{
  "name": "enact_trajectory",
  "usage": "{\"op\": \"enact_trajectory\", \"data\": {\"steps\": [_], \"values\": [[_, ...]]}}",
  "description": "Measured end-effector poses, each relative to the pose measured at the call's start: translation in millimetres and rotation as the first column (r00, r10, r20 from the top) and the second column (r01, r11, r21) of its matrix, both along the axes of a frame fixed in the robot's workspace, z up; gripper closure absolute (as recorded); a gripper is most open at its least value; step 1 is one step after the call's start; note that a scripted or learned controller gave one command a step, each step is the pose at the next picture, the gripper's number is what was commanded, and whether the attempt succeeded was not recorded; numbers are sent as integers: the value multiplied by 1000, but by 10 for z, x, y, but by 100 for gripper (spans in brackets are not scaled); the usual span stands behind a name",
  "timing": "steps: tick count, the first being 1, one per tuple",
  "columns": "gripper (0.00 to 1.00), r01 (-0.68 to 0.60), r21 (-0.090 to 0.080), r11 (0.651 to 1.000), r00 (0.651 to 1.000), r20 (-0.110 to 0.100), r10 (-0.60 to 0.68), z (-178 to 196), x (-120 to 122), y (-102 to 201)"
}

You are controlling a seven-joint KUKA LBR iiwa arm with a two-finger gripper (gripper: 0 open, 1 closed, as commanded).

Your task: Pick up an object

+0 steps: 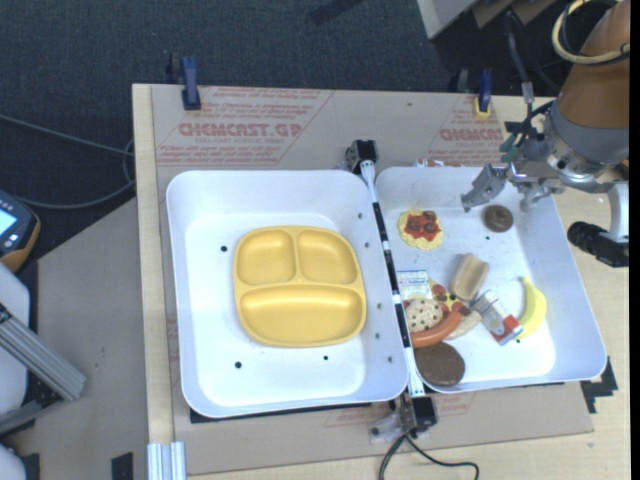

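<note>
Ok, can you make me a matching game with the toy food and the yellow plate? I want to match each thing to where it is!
Things:
1. yellow plate
2. banana
3. little pizza
4. dark brown cookie

Places:
A. near the front edge of the right bin
B. in the middle of the left bin
C. by the right side of the right bin
D. toward the back of the right bin, close to the divider

Right pairs: 1-B, 2-C, 3-D, 4-A

yellow tray (299, 285) fills left bin, food clutter (455, 303) right
</note>
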State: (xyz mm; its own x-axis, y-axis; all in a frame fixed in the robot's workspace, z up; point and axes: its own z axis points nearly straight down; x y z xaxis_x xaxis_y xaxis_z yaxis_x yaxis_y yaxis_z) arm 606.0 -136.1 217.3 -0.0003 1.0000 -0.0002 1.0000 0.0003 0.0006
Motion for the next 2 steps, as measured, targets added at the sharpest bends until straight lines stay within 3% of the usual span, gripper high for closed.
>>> {"op": "enact_trajectory", "data": {"steps": [1,2], "values": [[0,4,2,1000,1000,-14,-4,-1244,-249,-236],[0,0,3,1000,1000,-5,0,-1335,-470,38]]}}
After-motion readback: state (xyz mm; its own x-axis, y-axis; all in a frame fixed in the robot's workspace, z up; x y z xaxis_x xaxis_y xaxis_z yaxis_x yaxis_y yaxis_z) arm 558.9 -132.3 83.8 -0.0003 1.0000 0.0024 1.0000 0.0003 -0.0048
